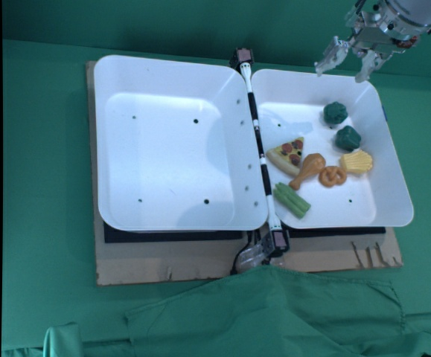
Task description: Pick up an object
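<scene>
The hand (346,60) hangs above the far rim of the right bin (394,199), near that bin's far right corner, with its two fingers (327,59) spread apart and nothing between them. Beneath the hand and slightly nearer the camera lie two dark green broccoli pieces: the first broccoli piece (335,112) sits closest to the hand, and the second broccoli piece (348,137) lies just beyond it, further from the hand, the two near each other but apart. Further still from the hand, a yellow ridged chip (357,161) rests just beside the second broccoli piece. A pretzel (333,176) lies next to the chip, on the side away from the hand, and appears to touch the thick end of a chicken drumstick (308,169). A pizza slice (287,155) sits beside the drumstick, toward the divider (257,136) between the bins. The green bean bundle (292,199) is the item furthest from the hand, lying at a slant toward the near edge of the right bin. The left bin (126,80) sits well to the side of the hand, across the divider. Both bins rest on a cardboard sheet (163,262) laid over the green table (44,162). A fold of green cloth (275,311) lies along the near edge.
</scene>
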Robot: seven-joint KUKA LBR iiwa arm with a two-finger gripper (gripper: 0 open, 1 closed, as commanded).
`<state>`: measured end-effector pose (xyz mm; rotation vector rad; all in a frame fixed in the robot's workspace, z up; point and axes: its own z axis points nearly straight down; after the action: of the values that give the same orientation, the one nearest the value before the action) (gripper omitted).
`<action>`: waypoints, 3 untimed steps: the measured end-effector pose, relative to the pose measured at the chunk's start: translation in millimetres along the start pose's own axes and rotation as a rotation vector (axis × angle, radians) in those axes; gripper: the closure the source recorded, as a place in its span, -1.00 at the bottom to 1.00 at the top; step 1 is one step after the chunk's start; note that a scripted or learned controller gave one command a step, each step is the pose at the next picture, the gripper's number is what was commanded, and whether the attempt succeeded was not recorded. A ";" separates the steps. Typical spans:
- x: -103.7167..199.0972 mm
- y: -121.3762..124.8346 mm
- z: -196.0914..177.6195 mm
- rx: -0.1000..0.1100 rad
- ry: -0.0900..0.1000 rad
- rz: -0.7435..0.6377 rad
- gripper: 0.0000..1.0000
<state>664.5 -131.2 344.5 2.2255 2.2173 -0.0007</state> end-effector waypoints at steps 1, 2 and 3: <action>0.0 0.0 0.0 0.000 0.000 0.000 -1.00; -5.8 7.3 55.6 0.003 -0.001 0.001 -1.00; -3.3 12.8 97.5 0.002 -0.002 -0.001 -1.00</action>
<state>677.3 -134.6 247.0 2.2244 2.2189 -0.0047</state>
